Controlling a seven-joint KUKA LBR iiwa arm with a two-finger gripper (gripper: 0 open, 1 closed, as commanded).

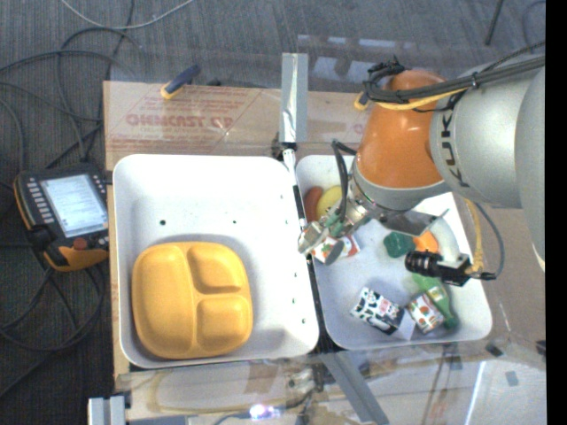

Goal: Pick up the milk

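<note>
The milk (376,310) is a small white carton with black cow patches, lying on its side near the front of the right bin (474,321). My gripper (322,236) hangs at the left edge of that bin, close to the wall between the two bins and well behind and to the left of the milk. A small white and red carton (336,251) sits right at the gripper's tip. Whether it is gripped or just lies underneath is unclear. The arm's orange band (399,144) covers the back of the bin.
A yellow divided plate (192,299) lies in the left bin (204,189). The right bin also holds a red and yellow fruit (321,200), a green piece (399,243), an orange piece (428,240), a green bottle (437,292) and a strawberry-print carton (424,313).
</note>
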